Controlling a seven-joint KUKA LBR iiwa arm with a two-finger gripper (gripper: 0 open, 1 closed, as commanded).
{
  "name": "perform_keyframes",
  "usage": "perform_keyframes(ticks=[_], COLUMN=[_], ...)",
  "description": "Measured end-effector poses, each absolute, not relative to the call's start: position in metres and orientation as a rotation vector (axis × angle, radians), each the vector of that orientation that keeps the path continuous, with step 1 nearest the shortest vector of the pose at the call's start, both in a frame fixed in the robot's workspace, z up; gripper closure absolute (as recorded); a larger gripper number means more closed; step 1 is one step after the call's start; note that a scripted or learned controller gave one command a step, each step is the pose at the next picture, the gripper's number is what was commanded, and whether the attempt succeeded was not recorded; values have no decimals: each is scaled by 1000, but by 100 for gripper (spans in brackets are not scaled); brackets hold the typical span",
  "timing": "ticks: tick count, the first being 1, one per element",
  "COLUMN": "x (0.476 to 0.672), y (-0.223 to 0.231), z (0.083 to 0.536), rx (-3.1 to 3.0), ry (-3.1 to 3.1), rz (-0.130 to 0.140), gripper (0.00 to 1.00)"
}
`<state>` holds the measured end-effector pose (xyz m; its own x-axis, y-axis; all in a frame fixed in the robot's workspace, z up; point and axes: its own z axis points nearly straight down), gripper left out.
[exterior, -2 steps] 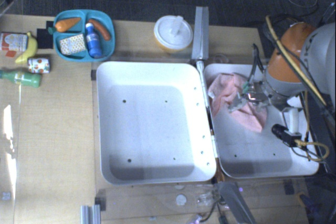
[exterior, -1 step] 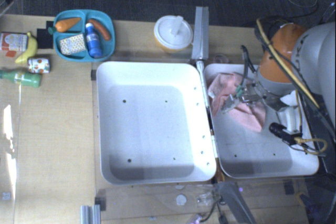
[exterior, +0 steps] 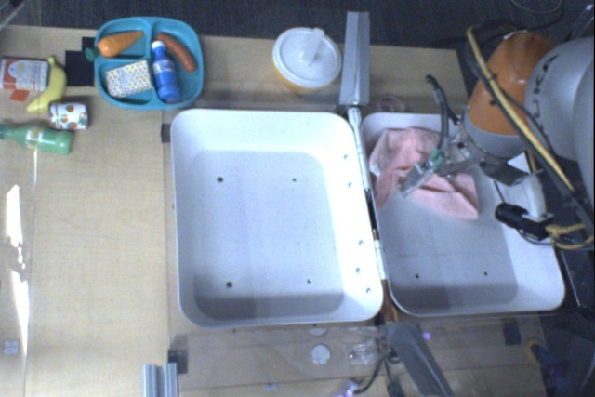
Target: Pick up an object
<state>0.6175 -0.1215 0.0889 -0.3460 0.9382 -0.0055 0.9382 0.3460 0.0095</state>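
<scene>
A crumpled pink cloth (exterior: 418,167) lies in the far part of the right white bin (exterior: 465,284). My gripper (exterior: 420,174) reaches in from the right and hangs low over the cloth's middle, its tips right at the fabric. The grey arm with its orange band (exterior: 507,93) stretches behind it across the bin's right rim. From this angle I cannot make out whether any cloth is between the tips.
The left white bin (exterior: 270,218) sits beside the right one, with a metal divider (exterior: 354,60) at the back between them. On the bench at the far left are a blue sectioned plate (exterior: 149,62) of toy food, a white lidded cup (exterior: 307,58), a banana, a can and a green bottle.
</scene>
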Motion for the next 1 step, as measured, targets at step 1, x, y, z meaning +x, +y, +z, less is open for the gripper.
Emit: perform_keyframes(ticks=[1], x=[621], y=[-121], z=[102], rx=[1784], ry=[2562], rz=[13], gripper=[100])
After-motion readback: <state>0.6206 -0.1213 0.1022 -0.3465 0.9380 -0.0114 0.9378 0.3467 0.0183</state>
